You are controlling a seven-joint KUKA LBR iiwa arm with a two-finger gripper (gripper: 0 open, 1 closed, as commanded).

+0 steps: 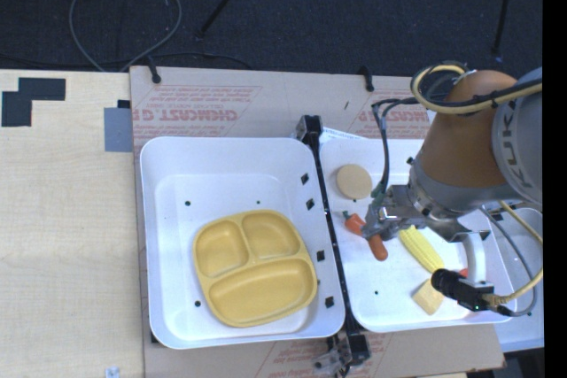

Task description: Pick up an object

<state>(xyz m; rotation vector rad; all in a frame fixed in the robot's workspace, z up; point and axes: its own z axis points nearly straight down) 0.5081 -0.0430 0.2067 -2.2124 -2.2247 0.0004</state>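
Two shallow white bins side by side on the bench: left bin (168,190) and right bin (381,314), split by a black divider (330,235) taken here as the landmark.

Left of the divider: one yellow compartment tray (254,266), three sections, lying flat on the left bin's floor, its right edge near the divider without touching it.

Right of the divider, counted: one round tan disc (353,181), one orange carrot-like piece (376,245), one small reddish piece (354,225), one yellow corn cob (422,249), one pale yellow block (427,297). Five loose things in all.

Disc nearest the divider's upper half, just to its right. Reddish piece just right of the divider's middle, below the disc. Carrot-like piece a little farther right and lower, slanting. Corn cob farther right again, lying at a slant. Block farthest from the divider, toward the right bin's lower edge.

One arm (469,146), grey with an orange band, reaching over the right bin. One gripper (383,219), down among the things right of the divider, directly over the reddish piece and the top end of the carrot-like piece; corn cob just to its right, disc just above-left. Finger spacing hidden in the clutter of metal parts: cannot tell whether apart or together, nor whether anything sits between.
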